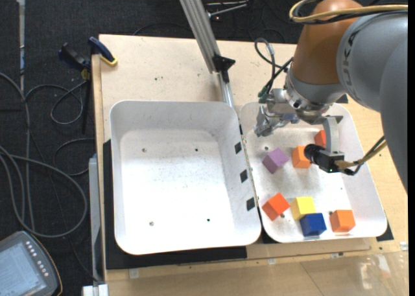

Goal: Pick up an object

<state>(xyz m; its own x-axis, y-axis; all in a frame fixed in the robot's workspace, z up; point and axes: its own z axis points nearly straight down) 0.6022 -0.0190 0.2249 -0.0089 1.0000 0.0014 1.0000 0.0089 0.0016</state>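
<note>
the gripper [267, 125] hung over the upper left part of the right bin [363, 188], just above and to the left of the purple block [275, 159]. whether its jaws were apart or together could not be told from this slant, and nothing was seen between them. the grey arm [363, 48], with its orange band [323, 39] above the wrist, reached in over the far right corner of that bin.

taking the purple block as the landmark: an orange block [301, 157] lay just to its right, and a further orange piece [320, 138] showed up and to the right of it, partly hidden behind a dark fitting on the arm. below the purple block, near the front of the bin, sat a red-orange block [276, 205]; a yellow block [302, 206] lay beside that one, with a blue block [313, 224] touching the yellow one's lower edge. another orange block [342, 220] lay further right of the blue one, well below and to the right of the purple block.

to the left of the purple block, across the bins' meeting rims, lay the left bin [123, 159]. both bins sat on a pale wooden bench [162, 68].
</note>
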